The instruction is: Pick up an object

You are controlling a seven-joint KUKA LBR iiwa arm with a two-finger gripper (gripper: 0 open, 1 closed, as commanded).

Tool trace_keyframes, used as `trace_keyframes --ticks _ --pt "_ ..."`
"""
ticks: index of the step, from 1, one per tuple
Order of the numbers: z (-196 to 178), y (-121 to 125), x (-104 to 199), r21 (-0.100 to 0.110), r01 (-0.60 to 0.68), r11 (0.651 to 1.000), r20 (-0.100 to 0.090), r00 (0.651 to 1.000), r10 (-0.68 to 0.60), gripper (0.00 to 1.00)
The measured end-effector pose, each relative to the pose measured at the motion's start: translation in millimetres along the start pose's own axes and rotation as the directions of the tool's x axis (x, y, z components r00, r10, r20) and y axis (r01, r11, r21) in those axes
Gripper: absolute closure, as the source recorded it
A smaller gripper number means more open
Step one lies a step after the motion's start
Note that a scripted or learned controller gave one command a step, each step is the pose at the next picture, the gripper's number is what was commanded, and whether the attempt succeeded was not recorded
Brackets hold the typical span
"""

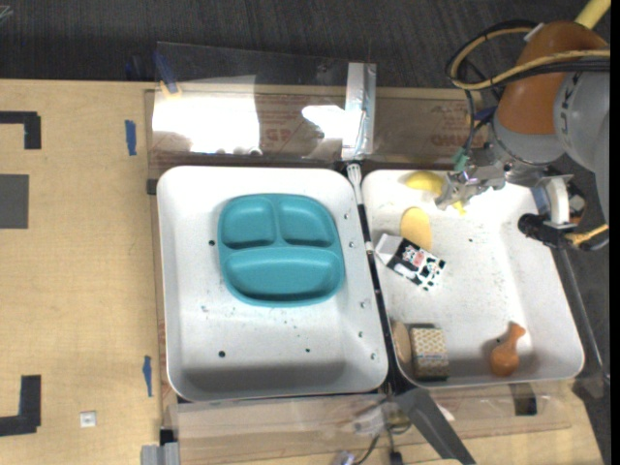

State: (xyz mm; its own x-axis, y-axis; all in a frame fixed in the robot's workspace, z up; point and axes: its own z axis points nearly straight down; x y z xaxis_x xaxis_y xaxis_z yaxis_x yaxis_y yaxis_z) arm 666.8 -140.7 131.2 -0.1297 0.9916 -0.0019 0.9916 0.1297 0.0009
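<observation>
Lying in the right bin (557, 289), a yellow piece (416, 225) sits near a black-and-white packet (418, 263), a speckled block (429, 349) and an orange pear shape (505, 349). The gripper (455, 191) hangs at the far rim; its grip cannot be told. A teal divided plate (281, 247) fills the left bin (184, 289) on the tan bench (68, 279)

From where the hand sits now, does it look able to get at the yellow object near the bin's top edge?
Probably yes. The hand hovers right beside the yellow object in the right bin, with nothing lying over it.
</observation>
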Motion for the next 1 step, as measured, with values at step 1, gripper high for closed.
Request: trace_keyframes --ticks 1 --pt "-66.9 8.5 68.7 -0.006 -0.121 0.993 -0.003 0.993 0.121 1.00"
